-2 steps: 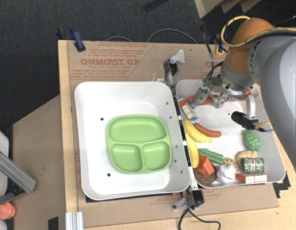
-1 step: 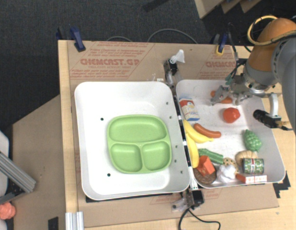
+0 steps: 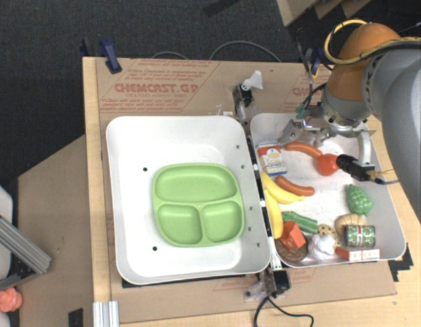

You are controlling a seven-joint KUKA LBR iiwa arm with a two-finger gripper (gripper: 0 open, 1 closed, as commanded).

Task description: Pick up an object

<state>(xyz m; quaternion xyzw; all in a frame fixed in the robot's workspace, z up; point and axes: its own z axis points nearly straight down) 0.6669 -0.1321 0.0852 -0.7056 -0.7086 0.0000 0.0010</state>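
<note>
1. Camera view from above the bench: I see the grey arm with its orange band (image 3: 353,53) reaching in from the right over the far end of the right white bin (image 3: 394,230).
2. Its two-finger gripper (image 3: 318,129) hangs just above a long orange-red toy sausage (image 3: 304,148); I cannot tell how its fingers stand.
3. Beside it lie a red toy pepper (image 3: 327,163), a yellow plastic banana (image 3: 278,191) and a green-labelled tin (image 3: 360,236).
4. A green three-part plastic tray (image 3: 197,203) sits in the left white bin (image 3: 129,148).
</note>
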